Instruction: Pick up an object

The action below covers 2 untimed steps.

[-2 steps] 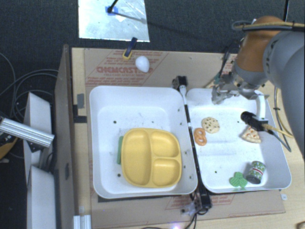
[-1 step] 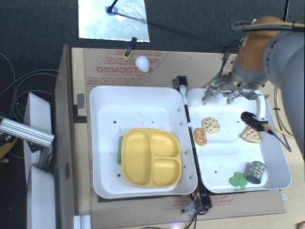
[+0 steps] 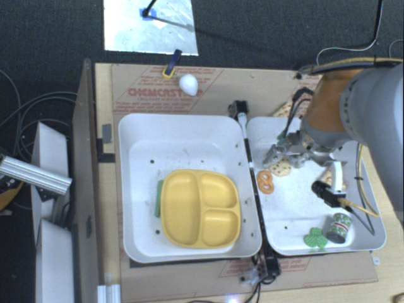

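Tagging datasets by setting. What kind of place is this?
Likely a robotics lab grasping bench: a grey arm reaches over two white bins, which hold toy-like items such as a yellow divided tray and a pretzel. Loose cables lie on dark carpet.

Claw over right bin
Claw (image 3: 285,157) above cracker (image 3: 281,167); pretzel (image 3: 265,182) beside; yellow tray (image 3: 201,208) in left bin (image 3: 183,131).

Yellow tray (image 3: 201,208); orange pretzel (image 3: 266,182); green leaf (image 3: 314,238).
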{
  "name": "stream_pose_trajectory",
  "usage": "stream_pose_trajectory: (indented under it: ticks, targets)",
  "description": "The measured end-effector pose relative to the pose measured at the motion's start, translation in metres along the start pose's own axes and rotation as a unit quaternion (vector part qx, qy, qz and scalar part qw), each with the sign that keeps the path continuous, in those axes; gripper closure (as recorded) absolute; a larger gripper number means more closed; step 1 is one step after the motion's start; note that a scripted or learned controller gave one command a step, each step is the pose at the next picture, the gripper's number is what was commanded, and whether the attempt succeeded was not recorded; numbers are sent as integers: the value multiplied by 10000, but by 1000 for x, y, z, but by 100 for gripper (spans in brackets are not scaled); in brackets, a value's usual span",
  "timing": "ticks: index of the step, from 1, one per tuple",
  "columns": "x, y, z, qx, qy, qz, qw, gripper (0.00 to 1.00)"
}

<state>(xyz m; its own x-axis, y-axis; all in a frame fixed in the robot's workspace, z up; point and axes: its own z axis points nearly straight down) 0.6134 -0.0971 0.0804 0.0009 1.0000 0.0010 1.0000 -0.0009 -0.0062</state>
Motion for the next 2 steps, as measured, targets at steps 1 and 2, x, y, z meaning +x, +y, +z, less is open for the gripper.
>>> stream_pose_trajectory:
  ticks: [1,2]
  targets:
    - [1,5,-16,-69,-5,-13,10000,100]
    - [1,5,-26,-74,-2,-16,10000,100]
